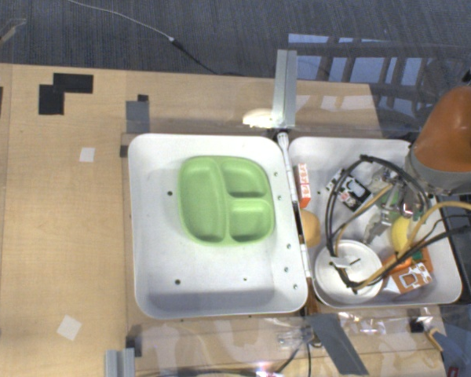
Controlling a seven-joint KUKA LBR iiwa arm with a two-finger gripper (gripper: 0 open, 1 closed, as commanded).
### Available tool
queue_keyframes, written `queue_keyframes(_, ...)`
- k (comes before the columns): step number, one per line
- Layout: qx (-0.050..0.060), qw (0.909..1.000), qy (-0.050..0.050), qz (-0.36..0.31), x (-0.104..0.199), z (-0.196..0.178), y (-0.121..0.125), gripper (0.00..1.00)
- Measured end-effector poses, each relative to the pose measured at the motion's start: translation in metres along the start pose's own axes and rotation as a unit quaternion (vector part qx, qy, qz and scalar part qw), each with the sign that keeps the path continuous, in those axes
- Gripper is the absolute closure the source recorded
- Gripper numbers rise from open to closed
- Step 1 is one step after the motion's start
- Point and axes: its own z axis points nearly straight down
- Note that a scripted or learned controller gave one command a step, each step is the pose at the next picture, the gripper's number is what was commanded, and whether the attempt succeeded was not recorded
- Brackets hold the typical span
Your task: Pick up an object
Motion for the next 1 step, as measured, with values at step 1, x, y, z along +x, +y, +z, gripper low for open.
queue_keyframes(1,0.005,0.9991,0.02,0.036,-0.0619,-0.0012,0.025,0.0)
